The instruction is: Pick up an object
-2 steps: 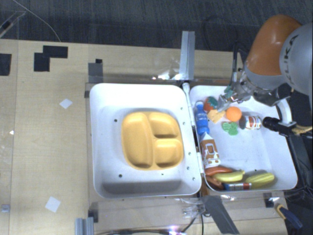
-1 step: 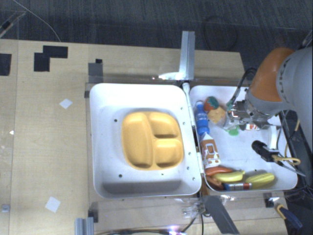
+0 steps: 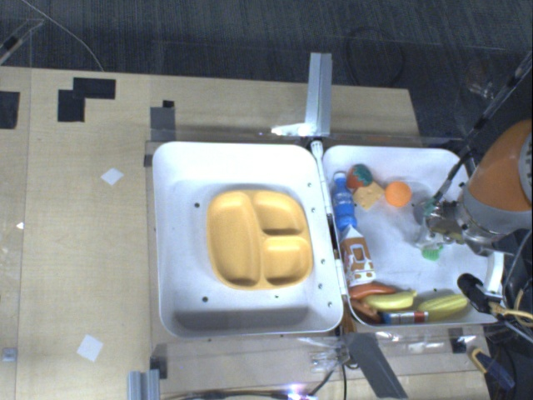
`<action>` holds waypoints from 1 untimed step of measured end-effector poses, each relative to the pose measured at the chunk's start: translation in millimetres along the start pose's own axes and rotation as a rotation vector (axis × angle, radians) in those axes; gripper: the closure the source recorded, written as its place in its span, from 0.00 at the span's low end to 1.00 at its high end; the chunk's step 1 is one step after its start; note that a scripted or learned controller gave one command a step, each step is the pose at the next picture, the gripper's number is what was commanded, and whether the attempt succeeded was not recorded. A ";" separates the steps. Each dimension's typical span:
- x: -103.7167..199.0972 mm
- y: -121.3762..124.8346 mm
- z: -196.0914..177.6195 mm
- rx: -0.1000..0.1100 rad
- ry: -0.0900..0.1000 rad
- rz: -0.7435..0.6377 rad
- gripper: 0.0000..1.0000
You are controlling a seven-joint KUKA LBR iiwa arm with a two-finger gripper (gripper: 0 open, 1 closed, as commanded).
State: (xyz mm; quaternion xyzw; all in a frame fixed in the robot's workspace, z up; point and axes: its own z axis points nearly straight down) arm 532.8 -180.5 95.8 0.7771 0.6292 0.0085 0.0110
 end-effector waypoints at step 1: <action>4.2 -0.4 1.6 0.004 0.002 -0.006 0.00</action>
